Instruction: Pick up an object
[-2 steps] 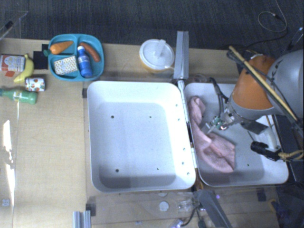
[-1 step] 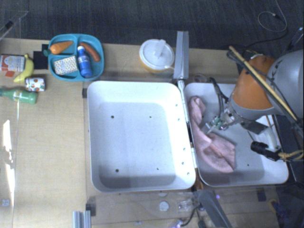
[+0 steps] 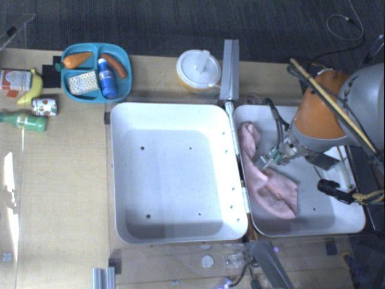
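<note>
Bench [image 3: 60, 209]: pale wood, bearing two shallow white bins side by side.

Left bin [image 3: 174, 221]: larger, white floor with a few small dark dots.

Right bin [image 3: 346, 221]: holds a pink cloth [image 3: 271, 188], crumpled, lying along the bin's left wall and spreading toward its centre.

Arm [image 3: 322, 113]: grey with an orange band, reaching in from the right over the right bin. Gripper [image 3: 274, 156]: low over the upper part of the pink cloth; contact cannot be judged.

Behind the bins: white lidded cup [image 3: 198, 70].

Left rear of bench: blue divided tray [image 3: 123, 71] with toy foods; beside it a banana [image 3: 33, 88], a small can [image 3: 44, 106], a green bottle [image 3: 25, 121].
</note>
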